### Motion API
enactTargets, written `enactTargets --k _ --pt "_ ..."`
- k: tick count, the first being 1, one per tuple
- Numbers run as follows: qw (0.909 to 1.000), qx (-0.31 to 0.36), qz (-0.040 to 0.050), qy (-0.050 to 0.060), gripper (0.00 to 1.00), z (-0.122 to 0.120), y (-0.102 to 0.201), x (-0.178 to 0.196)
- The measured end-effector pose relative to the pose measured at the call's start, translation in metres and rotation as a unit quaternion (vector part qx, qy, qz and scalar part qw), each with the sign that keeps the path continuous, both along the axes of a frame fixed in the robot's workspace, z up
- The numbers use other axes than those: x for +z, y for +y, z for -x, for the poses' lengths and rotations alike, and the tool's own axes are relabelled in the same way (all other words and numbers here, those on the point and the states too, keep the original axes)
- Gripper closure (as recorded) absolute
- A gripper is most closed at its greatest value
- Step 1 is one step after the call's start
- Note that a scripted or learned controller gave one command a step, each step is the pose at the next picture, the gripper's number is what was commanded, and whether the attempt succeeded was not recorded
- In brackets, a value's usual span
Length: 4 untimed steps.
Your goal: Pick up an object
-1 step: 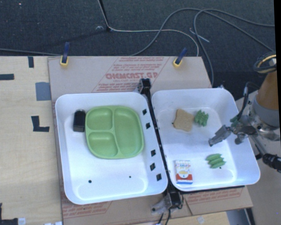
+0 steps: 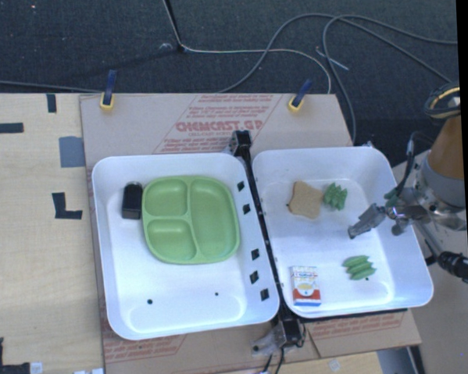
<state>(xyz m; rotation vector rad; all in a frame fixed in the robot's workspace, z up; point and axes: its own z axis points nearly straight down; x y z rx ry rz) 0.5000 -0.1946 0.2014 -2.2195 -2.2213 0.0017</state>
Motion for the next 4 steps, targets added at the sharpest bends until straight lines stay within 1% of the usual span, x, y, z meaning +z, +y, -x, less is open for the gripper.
enactTargets --k 1,2,3,4 --pt "1.0 0.0 -0.0005 0.002 0.0 0.002 0.003 -0.064" --pt "1.0 0.0 0.0009 0.0 0.0 0.002 0.004 -0.116" --pt "1.0 0.0 0.0013 -0.001 1.0 0.001 0.003 -0.103" --pt "1.0 0.0 0.0005 -0.002 1.0 0.009 0.004 -0.044"
